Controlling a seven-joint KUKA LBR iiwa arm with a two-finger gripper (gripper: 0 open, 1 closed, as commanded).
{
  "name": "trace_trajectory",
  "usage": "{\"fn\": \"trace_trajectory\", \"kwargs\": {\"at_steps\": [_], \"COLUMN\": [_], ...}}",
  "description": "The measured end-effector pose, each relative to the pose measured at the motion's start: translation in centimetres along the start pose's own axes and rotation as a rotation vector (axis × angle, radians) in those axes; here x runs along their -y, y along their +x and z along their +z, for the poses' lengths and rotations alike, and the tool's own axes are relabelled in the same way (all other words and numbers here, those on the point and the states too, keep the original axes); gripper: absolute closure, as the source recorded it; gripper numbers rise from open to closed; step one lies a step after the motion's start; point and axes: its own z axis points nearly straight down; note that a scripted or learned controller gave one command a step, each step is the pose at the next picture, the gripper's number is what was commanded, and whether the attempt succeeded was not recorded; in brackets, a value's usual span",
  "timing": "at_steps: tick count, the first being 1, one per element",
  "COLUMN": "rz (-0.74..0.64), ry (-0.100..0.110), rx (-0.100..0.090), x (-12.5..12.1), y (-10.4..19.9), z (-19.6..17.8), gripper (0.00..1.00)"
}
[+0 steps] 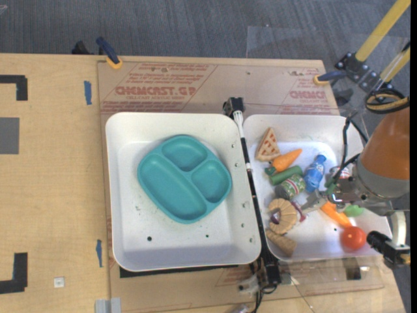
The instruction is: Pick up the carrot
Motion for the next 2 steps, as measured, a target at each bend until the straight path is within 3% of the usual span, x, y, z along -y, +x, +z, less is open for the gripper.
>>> {"fn": "trace_trajectory", "kwargs": {"at_steps": [1, 2], "rz": [0.089, 0.037], "ry": [-0.022, -0.019], "rx": [0.004, -0.002], "x": [-2.2, -6.0], "y": [-1.1, 12.0], "z": [3.7, -6.1], "gripper": [0.00, 0.00]}}
